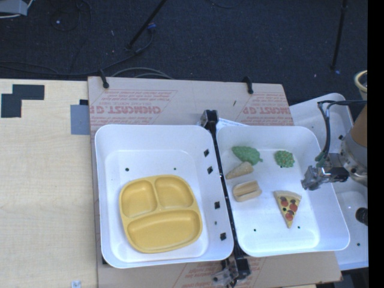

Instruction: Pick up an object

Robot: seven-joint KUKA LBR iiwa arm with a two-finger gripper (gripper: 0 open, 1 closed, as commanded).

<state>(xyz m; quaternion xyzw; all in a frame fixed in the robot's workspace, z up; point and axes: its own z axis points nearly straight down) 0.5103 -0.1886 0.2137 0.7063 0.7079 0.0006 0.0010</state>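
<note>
The right bin (327, 236) holds five small toy foods: a pizza slice (288, 206) lies in the lower right of the group, its point toward the bottom of the frame; a bread roll (246, 191) sits to its left, near the middle of the bin; a tan wedge (239, 170) lies just above the roll, close to the divider between the bins; a larger green leafy piece (246, 155) rests just above the wedge; and a smaller green clump (284, 158) sits apart to its right, in the upper right of the bin. None of them is lifted or touched. The gripper (314, 178) hangs at the bin's right rim, at the right of the frame, level with the roll and well clear of the pizza slice; nothing is between its fingers, and how far they stand apart cannot be told at this angle. The left bin (114, 146) holds a yellow tray (160, 212) with three compartments, lying in its lower half. Both bins rest on a cardboard sheet (180, 104) on the bench (42, 191).
</note>
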